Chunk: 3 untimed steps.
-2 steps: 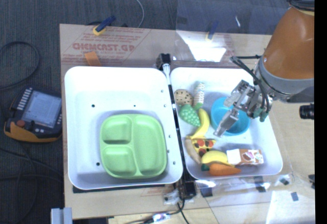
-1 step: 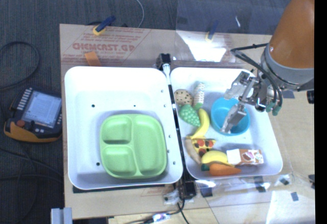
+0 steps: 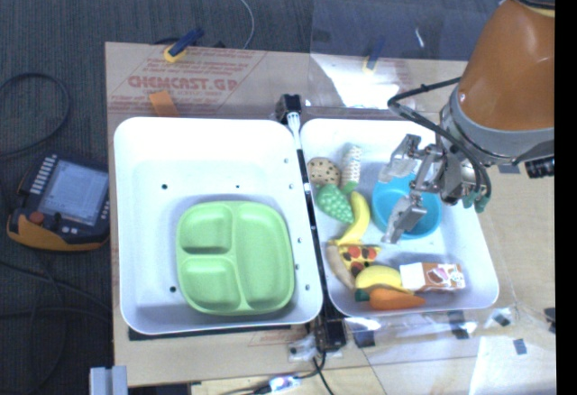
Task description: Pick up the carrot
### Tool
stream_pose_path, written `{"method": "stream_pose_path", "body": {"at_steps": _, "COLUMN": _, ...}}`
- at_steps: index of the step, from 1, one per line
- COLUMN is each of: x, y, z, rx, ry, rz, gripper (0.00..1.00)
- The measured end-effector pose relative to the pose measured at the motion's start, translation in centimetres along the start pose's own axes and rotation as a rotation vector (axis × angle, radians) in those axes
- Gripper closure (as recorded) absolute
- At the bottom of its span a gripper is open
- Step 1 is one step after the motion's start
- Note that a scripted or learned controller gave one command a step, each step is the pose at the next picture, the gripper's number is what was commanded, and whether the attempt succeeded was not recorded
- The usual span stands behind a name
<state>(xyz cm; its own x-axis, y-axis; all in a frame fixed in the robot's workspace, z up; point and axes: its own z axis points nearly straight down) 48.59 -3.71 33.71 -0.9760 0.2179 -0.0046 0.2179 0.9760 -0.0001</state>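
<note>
The orange carrot (image 3: 393, 298) lies at the front edge of the right bin (image 3: 482, 262), between a yellow fruit (image 3: 379, 277) and a small white and red packet (image 3: 434, 276). My gripper (image 3: 405, 189) hangs over the middle of the right bin, above a blue cup (image 3: 407, 205) and well behind the carrot. Its fingers stand apart, one toward the back (image 3: 400, 155) and one toward the front (image 3: 407, 218), with nothing held between them. The gripper is open.
The right bin also holds a banana (image 3: 361, 214), a green ridged piece (image 3: 334, 201), a round cookie (image 3: 322, 170), a pizza slice (image 3: 354, 253) and a white ridged item (image 3: 352, 164). A green divided plate (image 3: 236, 256) sits in the left bin (image 3: 144, 150).
</note>
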Motion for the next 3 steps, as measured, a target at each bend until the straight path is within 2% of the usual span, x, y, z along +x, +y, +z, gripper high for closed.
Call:
{"method": "stream_pose_path", "body": {"at_steps": 1, "x": 0.1, "y": 0.0, "z": 6.8, "rx": -0.002, "ry": 0.004, "rz": -0.362, "gripper": 0.00}}
{"method": "stream_pose_path", "body": {"at_steps": 2, "x": -0.9, "y": -1.6, "z": 7.4, "rx": -0.002, "ry": 0.003, "rz": -0.331, "gripper": 0.00}}
{"method": "stream_pose_path", "body": {"at_steps": 3, "x": -0.1, "y": 2.1, "z": 12.6, "rx": -0.003, "ry": 0.008, "rz": -0.405, "gripper": 0.00}}
